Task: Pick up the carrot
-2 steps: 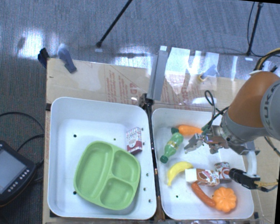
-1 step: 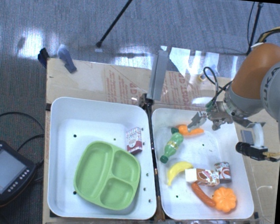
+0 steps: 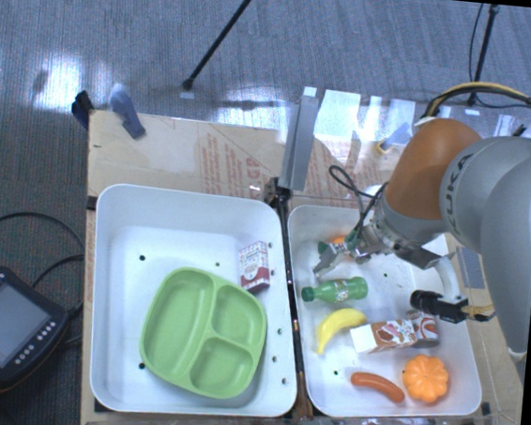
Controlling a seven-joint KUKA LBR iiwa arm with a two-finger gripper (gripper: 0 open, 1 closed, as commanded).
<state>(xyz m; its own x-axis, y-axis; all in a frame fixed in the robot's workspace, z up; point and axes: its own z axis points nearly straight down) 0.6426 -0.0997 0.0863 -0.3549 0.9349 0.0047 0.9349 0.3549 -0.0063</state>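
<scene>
Our pincer [image 3: 334, 255] hangs low in the right bin [image 3: 468, 365], its spread we cannot tell. The carrot [image 3: 339, 241] peeks orange just behind it, near the green bottle [image 3: 336, 289]. We should centre over the carrot before closing.

The surface [image 3: 186, 156], brown board, carries two white bins: the right bin [image 3: 471, 370] under the gripper [image 3: 334, 257], the left bin [image 3: 122, 230] beside it, touching.
</scene>
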